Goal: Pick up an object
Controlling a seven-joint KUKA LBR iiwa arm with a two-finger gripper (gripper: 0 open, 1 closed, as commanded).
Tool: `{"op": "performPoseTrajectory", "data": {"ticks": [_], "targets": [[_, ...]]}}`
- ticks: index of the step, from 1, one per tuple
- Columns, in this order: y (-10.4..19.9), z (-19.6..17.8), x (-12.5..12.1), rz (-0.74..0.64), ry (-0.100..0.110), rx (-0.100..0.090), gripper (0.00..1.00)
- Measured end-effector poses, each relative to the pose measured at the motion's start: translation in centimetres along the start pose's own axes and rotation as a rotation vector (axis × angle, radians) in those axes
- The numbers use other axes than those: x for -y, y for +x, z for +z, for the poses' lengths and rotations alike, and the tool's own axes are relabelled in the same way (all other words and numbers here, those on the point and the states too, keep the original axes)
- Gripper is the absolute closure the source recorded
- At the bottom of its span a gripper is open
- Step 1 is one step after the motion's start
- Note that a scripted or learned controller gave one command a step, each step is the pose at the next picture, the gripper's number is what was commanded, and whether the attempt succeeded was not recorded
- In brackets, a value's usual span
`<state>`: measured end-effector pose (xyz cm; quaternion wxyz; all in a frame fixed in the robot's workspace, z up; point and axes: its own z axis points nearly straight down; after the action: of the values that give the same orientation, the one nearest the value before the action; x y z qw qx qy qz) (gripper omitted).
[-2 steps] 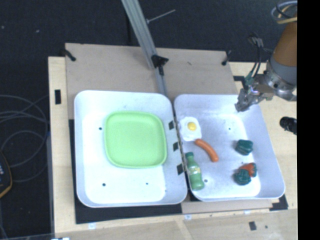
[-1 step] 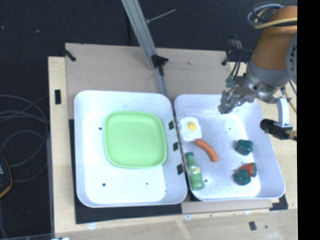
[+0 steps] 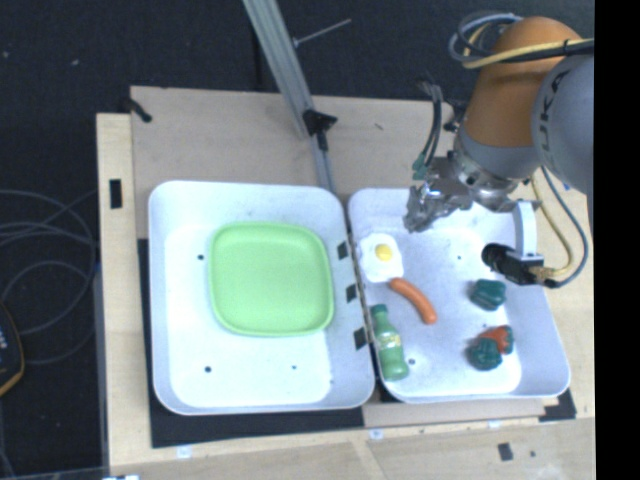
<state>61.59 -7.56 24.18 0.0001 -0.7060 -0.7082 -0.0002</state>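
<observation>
While nothing has yet been lifted, the bench holds the following, listed from left. Left bin [image 3: 180,268]: shallow, white, holding one pale green square plate [image 3: 270,277] lying flat near its middle. Right bin [image 3: 540,368]: shallow, white, holding five small items. Green bottle [image 3: 387,342]: lying along the bin's left wall, near side. Fried egg toy [image 3: 381,257]: flat, white with a yellow yolk, just beyond the bottle and close to the same wall. Orange sausage [image 3: 414,300]: lying slantwise just right of the egg and nearer, apart from the bottle. Teal block [image 3: 488,293]: small, toward the right side of the bin. Red and teal piece [image 3: 489,349]: nearer than the teal block, apart from it. Gripper [image 3: 424,211]: hanging over the far left part of the right bin, just beyond the egg; nothing shows between its fingers, and how far they are spread cannot be told at this size. Arm [image 3: 510,88]: grey with an orange band, reaching in from the right. Handling note: the egg is the closest candidate but lies flat and offers little to pinch; the sausage looks the better choice, best approached from straight above with the fingers set across its narrow width, well clear of the bin wall.
</observation>
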Motion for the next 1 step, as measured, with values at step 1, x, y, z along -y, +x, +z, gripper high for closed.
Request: {"op": "performPoseTrajectory", "data": {"ticks": [1], "targets": [[5.31,-0.93,-1.0,-0.001,-0.001,-0.001,1.0]]}}
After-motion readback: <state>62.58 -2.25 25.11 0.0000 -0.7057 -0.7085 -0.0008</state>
